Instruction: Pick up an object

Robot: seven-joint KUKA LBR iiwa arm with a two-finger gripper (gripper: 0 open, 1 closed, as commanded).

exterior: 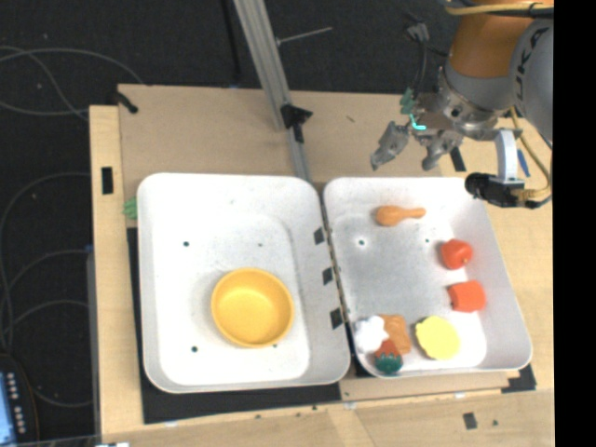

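My gripper point(410, 154) hangs above the far edge of the right bin point(400, 264), fingers spread open with nothing between them. Just below it in the bin lies an orange drumstick-shaped toy point(399, 215). Along the bin's right side sit a red rounded object point(455, 254) and an orange block point(467, 296). At the near edge lie a yellow disc point(438, 338), a small orange piece point(398, 334), a white lump point(370, 331) and a dark green bit point(388, 365).
The left bin point(205, 222) holds a yellow bowl point(251, 307). A grey metal pole point(265, 54) slants up from between the bins at the back. Black clips sit along the divide between the bins.
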